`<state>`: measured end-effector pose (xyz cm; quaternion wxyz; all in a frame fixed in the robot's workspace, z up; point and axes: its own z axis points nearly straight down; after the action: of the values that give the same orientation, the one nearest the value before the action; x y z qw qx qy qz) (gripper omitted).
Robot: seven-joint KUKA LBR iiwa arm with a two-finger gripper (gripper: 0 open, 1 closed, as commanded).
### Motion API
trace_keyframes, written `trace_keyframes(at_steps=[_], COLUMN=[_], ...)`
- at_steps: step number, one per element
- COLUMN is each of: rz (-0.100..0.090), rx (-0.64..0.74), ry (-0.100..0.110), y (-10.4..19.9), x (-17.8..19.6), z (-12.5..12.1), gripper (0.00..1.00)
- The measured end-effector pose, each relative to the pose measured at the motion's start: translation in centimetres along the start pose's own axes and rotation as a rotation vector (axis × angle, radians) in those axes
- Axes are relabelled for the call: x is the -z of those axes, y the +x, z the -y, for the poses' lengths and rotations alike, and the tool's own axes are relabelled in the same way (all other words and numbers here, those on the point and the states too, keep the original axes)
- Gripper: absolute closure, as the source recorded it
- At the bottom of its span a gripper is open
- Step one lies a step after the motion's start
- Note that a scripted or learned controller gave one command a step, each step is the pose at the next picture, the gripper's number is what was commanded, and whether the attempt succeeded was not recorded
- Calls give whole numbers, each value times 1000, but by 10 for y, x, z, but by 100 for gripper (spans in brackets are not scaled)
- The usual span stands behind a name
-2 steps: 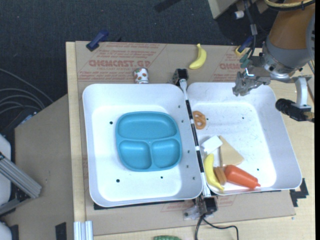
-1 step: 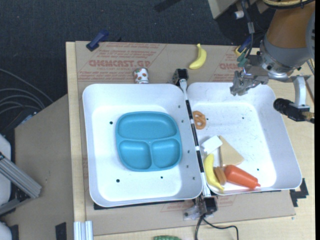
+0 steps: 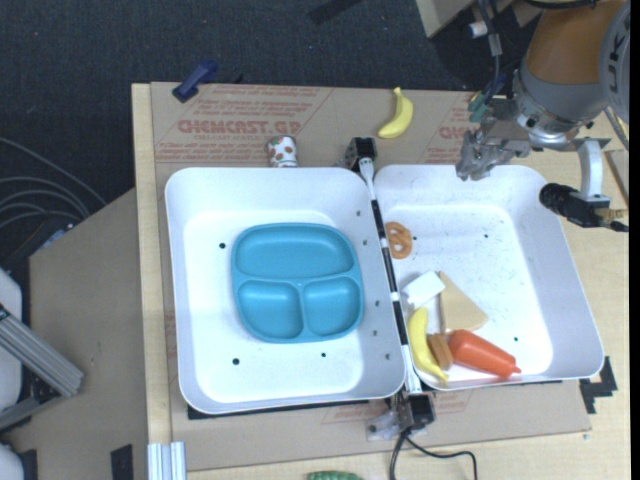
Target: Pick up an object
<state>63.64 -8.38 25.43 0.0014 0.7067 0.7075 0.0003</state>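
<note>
In the near left corner of the right bin point(image 3: 560, 268) lies a small heap of toy food. The carrot point(image 3: 483, 354) is orange-red, smooth and tapered, thick at its left end and narrowing to a point at the right; its long axis runs left to right and slants slightly toward the near rim. Just beside it on the left a yellow banana point(image 3: 420, 346) curves along the bin's left wall, its long axis running from far to near. Between the two sits a short tan-orange piece, too small to name. Behind them a tan wedge point(image 3: 461, 309) lies flat, with a white block point(image 3: 423, 288) touching its left edge. A small pretzel point(image 3: 398, 238) lies apart, further back along the same wall.

The left bin point(image 3: 200, 268) holds a blue divided plate point(image 3: 297, 280) with three compartments, lying flat in the middle.

The hand point(image 3: 482, 158) hangs over the far rim of the right bin, well apart from the heap; whether it is open or closed cannot be told.

On the table point(image 3: 240, 118) behind the bins lie a second banana point(image 3: 397, 117) and a small spotted object point(image 3: 283, 150).
</note>
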Motion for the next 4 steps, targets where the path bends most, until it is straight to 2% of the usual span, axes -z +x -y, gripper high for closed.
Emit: trace_keyframes(at_steps=[1,2,3,4], rz=[-2,-1,-1,-2], rx=[0,-1,0,-1], ry=[4,0,0,3], y=[24,21,35,51], x=[9,1,1,-2], z=[22,8,-11,-12], gripper=[100,100,100,100])
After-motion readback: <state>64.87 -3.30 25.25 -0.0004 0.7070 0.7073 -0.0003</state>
